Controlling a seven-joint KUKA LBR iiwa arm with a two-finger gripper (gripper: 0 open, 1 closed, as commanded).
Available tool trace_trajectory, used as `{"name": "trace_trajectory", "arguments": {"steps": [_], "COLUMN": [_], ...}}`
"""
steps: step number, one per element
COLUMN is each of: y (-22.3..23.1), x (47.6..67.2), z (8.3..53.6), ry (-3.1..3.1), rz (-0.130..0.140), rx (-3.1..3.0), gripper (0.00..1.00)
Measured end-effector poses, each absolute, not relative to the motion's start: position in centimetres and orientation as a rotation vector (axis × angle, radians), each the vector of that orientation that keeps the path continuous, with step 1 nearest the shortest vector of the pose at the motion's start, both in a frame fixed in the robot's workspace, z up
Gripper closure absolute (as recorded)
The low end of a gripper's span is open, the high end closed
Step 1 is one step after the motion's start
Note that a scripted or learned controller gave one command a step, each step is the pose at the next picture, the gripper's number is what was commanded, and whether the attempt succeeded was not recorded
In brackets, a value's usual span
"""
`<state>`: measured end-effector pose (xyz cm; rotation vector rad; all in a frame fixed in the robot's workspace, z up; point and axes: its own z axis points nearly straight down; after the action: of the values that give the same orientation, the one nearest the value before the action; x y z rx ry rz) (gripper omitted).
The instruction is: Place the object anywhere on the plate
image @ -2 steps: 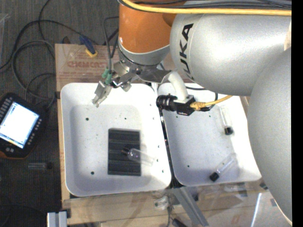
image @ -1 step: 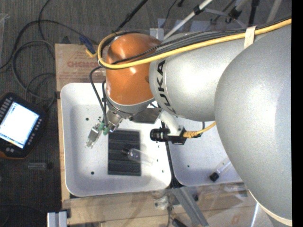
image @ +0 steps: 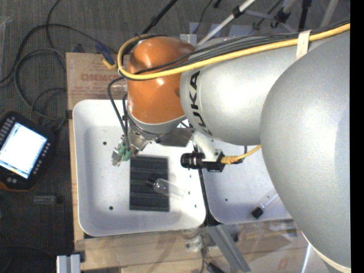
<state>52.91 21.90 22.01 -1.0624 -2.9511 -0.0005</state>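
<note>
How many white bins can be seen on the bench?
2. The left bin lies under the gripper and holds a dark plate. The right bin is mostly covered by the arm.

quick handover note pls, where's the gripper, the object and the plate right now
Gripper: low over the left bin, at the upper left corner of the black plate; fingers too hidden to read.
Object: a small clear bulb-like piece lies on the plate's right half.
Done: the piece appears to rest on the plate.
Left: confirm it is released and stays put, then lift the arm away.
Small black part lies in the right bin.
</note>
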Motion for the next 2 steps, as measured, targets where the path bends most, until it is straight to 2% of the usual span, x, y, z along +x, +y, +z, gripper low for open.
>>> {"name": "trace_trajectory", "arguments": {"steps": [1, 2], "y": [21.90, 22.02], "x": [52.90, 52.88], "z": [22.00, 22.84], "ry": [-2.951, -2.949], "rz": [0.000, -0.002], "rx": [-1.063, -1.061], "gripper": [0.00, 1.00]}}
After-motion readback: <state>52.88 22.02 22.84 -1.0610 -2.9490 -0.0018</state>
